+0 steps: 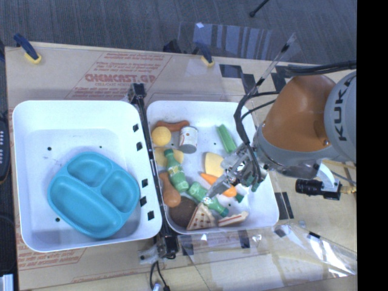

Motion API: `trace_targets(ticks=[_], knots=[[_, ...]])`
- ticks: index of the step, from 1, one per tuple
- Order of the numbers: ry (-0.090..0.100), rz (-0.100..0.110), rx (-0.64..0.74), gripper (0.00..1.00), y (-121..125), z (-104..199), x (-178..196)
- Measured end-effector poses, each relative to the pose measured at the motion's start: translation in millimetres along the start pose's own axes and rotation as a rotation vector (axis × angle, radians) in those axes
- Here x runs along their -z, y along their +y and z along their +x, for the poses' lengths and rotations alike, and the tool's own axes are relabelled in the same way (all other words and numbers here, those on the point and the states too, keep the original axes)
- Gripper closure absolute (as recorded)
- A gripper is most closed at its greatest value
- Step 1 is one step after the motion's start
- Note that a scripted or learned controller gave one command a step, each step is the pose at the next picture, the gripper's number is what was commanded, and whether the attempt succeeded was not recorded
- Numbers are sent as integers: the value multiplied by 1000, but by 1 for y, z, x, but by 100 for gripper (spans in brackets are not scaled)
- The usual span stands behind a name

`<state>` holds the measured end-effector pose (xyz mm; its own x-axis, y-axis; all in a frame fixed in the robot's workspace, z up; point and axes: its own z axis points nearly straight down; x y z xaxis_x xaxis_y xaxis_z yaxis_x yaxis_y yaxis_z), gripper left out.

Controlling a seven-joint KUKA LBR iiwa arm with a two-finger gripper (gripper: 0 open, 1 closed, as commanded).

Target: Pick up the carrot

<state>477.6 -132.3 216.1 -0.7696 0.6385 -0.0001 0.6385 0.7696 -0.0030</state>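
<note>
The carrot (210, 178) is a small orange piece lying in the right bin (267, 208), near its middle right, between a yellow cheese wedge (213, 162) and a green bottle (206, 195). My gripper (233, 179) is down in the bin directly over the carrot's right part and hides its middle. A second bit of orange (230, 193) shows just below the gripper. Whether the carrot is gripped cannot be made out from this view. The arm's orange band (297, 120) hangs over the bin's right wall.
The right bin is crowded: a lemon (160, 136), a can (188, 139), a green cucumber (227, 138), two drumsticks (170, 190), a pizza slice (200, 218). The left bin (36, 126) holds a blue divided plate (91, 193).
</note>
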Motion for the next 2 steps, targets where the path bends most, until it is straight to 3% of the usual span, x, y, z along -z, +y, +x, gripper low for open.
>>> trace_targets(ticks=[1, 2], knots=[[12, 4, -105, 0, 18, -26, -114], [6, 3, -94, 100, 20, -29, -101]])
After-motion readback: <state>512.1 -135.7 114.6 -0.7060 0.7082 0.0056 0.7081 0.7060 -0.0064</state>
